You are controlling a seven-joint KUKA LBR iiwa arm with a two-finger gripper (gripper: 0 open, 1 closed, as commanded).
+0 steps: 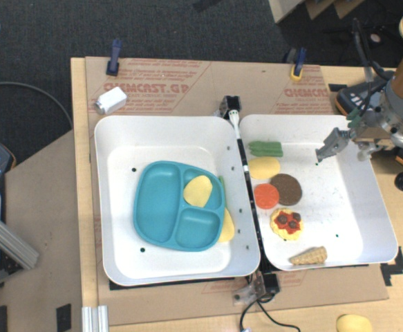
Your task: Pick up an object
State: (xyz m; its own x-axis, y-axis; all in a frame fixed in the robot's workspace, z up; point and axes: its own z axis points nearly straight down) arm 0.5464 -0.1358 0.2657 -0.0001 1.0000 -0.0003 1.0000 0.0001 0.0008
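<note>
Gripper [330, 148] hangs over bare floor of the right bin [353, 206].

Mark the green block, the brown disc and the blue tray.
green block [265, 148]: camera view, middle of its top face.
brown disc [287, 188]: camera view, centre of the disc.
blue tray [158, 203]: camera view, floor of its large left compartment.

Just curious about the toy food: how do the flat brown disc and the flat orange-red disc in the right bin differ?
The flat brown disc is dark and larger; the flat orange-red disc is bright and smaller. The brown one lies farther right, the orange-red one nearer the bins' divider. Both are round, lie flat, and touch each other.
</note>
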